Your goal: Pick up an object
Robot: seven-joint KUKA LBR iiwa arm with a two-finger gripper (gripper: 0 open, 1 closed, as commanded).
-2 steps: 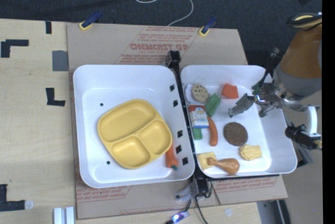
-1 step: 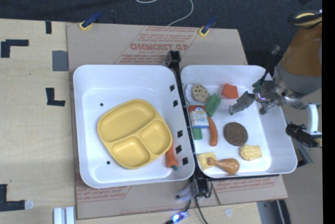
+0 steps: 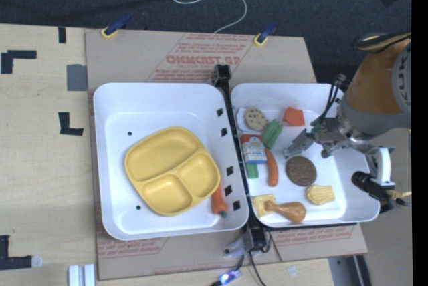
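At the right of the frame, the robot's jaws (image 3: 309, 142) hang over the right-hand bin (image 3: 348, 211); whether they are apart or together cannot be told. Just below them lies a round brown patty (image 3: 301, 171), the nearest thing to pick. It looks like light, stiff plastic toy food, flat and smooth, so likely slippery; a grip across its edges seems best. Further left are an orange sausage (image 3: 272, 170), a green piece (image 3: 271, 133) and a drumstick (image 3: 287, 210). The left bin (image 3: 107, 164) holds a yellow divided plate (image 3: 172, 170).
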